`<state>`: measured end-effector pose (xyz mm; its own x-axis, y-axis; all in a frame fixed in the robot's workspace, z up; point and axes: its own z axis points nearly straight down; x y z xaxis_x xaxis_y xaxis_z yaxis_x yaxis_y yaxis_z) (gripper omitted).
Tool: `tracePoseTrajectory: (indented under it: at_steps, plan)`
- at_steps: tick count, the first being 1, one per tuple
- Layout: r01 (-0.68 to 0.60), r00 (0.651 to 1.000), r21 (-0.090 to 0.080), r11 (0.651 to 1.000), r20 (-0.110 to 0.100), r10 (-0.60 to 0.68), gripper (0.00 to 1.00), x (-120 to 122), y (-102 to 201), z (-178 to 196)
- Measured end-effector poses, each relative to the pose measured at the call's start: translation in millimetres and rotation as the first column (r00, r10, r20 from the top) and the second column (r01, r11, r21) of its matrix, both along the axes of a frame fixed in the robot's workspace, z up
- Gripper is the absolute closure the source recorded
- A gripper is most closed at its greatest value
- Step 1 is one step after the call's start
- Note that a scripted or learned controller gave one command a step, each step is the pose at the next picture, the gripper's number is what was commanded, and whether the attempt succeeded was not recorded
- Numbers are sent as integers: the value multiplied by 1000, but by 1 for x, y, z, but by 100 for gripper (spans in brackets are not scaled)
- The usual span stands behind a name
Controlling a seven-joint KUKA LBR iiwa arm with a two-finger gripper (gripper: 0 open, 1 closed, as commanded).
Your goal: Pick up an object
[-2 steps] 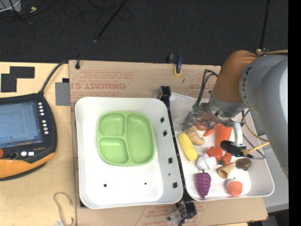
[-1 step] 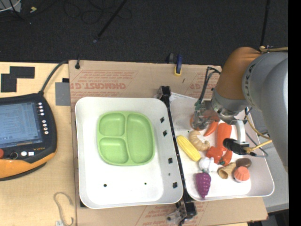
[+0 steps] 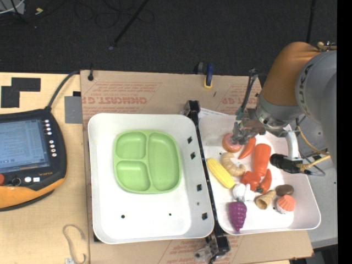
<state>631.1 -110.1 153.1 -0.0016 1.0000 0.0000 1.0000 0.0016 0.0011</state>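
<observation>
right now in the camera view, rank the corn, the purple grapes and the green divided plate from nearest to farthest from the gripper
1. The corn, in the right bin, lies below and to the left of the gripper.
2. The purple grapes sit at the front edge of the same bin.
3. The green divided plate is across the divider in the left bin.

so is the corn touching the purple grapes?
Apart. The camera view shows bare white bin floor between the corn and the grapes.
</observation>
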Motion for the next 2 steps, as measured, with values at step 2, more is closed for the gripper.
tracePoseTrajectory:
  at_steps: [2]
  plan:
    - [3, 1000, 0, 1000, -1, -3, 100, -4, -6, 75]
